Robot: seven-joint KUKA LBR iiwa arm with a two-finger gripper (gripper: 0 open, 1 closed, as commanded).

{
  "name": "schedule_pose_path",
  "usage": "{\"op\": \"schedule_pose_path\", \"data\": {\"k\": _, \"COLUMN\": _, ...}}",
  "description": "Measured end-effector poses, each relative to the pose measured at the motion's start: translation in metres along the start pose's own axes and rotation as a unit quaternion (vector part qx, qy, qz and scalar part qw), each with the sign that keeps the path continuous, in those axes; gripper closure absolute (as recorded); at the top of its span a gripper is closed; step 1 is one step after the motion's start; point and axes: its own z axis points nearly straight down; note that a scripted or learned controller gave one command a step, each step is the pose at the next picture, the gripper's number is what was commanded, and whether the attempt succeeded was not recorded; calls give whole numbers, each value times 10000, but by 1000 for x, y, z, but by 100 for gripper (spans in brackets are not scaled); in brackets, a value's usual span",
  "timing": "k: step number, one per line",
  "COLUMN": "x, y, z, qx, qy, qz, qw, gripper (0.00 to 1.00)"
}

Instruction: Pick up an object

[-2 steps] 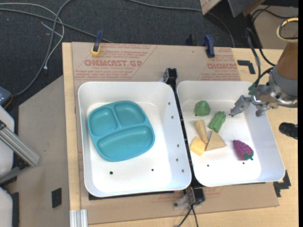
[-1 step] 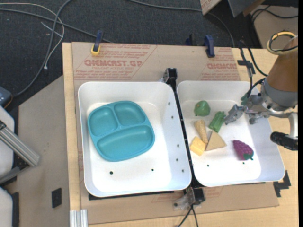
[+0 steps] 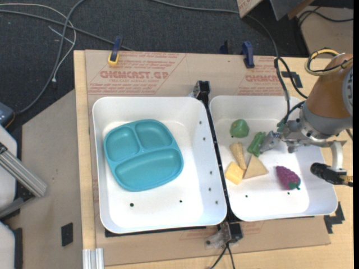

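The right bin (image 3: 269, 206) holds several toy foods: a light green round piece (image 3: 239, 128), a dark green oblong piece (image 3: 257, 143), a pale yellow corn-like piece (image 3: 239, 153), a tan wedge (image 3: 256, 167), a yellow block (image 3: 234, 174) and a purple grape bunch (image 3: 288, 177). My gripper (image 3: 275, 138) reaches in from the right, low over the bin. Its tip sits right beside the dark green piece, at that piece's right end. Whether it touches the piece is unclear. The grey wrist (image 3: 314, 129) hides the bin's right side behind it.
A teal divided plate (image 3: 144, 153) lies in the left bin (image 3: 112, 206). A black clip (image 3: 202, 88) sits at the top of the wall between the bins. Cables run along the right bin's far right edge.
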Motion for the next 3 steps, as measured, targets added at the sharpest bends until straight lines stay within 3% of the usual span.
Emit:
{"op": "schedule_pose_path", "data": {"k": 1, "x": 0, "y": 1, "z": -14, "qx": -27, "qy": -5, "qz": 3, "qw": 10000, "gripper": 100}}
{"op": "schedule_pose_path", "data": {"k": 2, "x": 5, "y": 10, "z": -72, "qx": -56, "qy": -20, "qz": -6, "qw": 10000, "gripper": 100}}
{"op": "schedule_pose_path", "data": {"k": 3, "x": 8, "y": 2, "z": -129, "qx": -37, "qy": -16, "qz": -3, "qw": 10000, "gripper": 100}}
